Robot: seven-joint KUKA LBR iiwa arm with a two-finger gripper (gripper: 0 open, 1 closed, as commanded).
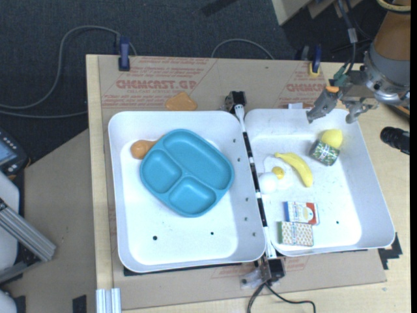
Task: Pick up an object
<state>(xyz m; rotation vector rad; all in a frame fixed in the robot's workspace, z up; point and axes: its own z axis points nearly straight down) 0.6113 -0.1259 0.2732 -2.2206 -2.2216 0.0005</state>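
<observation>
Hovering over the right bin's far edge, gripper fingers spread apart, nothing between them. Nearest object: lemon, just below the fingertips toward the camera, touching a green can. Banana farther off.

Glossy blue plastic tray, smooth white plastic bins, protective-paper-covered bench

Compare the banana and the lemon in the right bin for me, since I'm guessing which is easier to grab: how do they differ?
The banana is long and curved; the lemon is short and rounded. The banana lies near the bin's middle, beside a white and yellow toy; the lemon sits farther back, touching a green can, nearer the gripper. Both are yellow.
</observation>
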